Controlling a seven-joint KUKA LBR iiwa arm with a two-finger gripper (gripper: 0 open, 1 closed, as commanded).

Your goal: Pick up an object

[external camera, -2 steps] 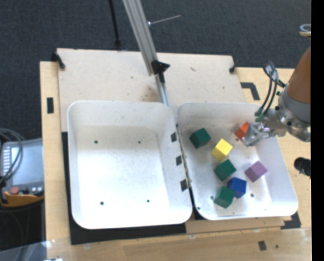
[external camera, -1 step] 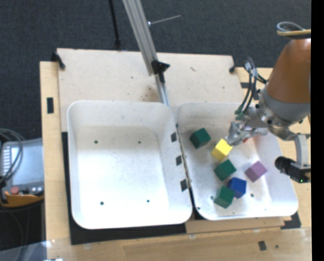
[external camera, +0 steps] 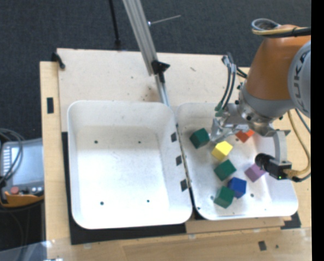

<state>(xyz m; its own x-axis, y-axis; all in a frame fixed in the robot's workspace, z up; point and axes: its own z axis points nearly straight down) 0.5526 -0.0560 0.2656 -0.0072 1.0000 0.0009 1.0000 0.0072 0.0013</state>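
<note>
The tool [external camera: 222, 128], can't tell if it's wide or narrow, sits just above the yellow block [external camera: 222, 149], prob light & hard, so grab its flat sides.

Open floor is offered by the left bin [external camera: 123, 162]. The right bin [external camera: 281, 203] is crowded at centre frame by a yellow cube [external camera: 222, 149], three green cubes [external camera: 225, 170], a blue cube [external camera: 237, 186] and a purple cube [external camera: 254, 172]. The upper centre is crossed by a slanted aluminium rail [external camera: 142, 37].
</note>
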